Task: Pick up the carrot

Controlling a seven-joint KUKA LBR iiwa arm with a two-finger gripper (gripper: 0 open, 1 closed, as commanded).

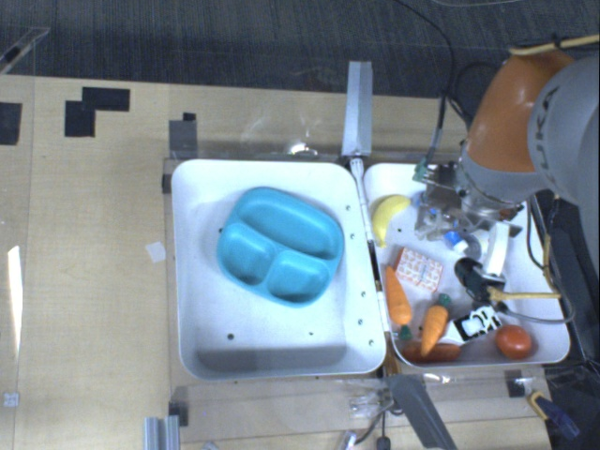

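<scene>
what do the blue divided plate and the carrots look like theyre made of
Blue divided plate: looks like moulded plastic, smooth, soft sheen, rounded compartment walls. Carrots: probably toy plastic, going by their even orange and smooth skin; too small to be sure.

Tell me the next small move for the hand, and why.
Probably shift the hand toward the near edge of the right bin and lower over a carrot. It sits above the bin's far half, beside the yellow fruit; two carrots lie nearer the front, the other along the divider.
</scene>
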